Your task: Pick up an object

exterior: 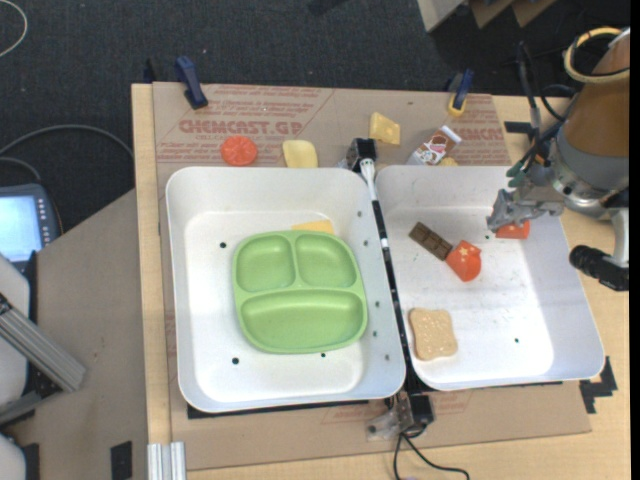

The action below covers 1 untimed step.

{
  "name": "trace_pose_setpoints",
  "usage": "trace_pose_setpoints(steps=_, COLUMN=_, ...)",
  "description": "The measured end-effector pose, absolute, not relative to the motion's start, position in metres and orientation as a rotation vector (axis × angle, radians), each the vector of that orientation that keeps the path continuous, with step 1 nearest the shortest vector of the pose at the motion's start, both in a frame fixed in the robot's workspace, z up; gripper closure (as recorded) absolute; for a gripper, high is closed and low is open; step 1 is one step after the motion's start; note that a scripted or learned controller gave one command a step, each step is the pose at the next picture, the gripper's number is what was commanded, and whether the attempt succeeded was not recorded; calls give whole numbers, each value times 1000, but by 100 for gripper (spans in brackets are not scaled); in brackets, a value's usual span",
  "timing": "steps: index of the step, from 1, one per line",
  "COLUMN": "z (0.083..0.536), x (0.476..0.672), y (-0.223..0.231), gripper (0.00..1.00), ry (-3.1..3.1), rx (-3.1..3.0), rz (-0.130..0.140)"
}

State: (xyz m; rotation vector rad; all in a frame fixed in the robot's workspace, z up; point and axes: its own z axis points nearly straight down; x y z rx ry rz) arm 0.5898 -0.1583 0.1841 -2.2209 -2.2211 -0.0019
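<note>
From above, the right bin [560,338] holds four things: a chocolate bar [432,240], a tomato [465,261], a toast slice [433,334] and a red piece [514,230] under the hand [508,218]; its grip state cannot be told. The left bin [200,358] holds one green plate [298,293].

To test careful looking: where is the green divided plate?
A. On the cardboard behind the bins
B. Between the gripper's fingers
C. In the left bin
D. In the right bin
C: the plate lies flat inside the left bin, far from the gripper.

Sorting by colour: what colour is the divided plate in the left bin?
Light green divided plate, shown in the camera view.
</note>
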Motion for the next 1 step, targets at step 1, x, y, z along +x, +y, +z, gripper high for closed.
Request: trace_pose_setpoints(steps=1, z=222, x=543, y=-69, gripper=100, ry=-2226, rx=-2209, rz=-2)
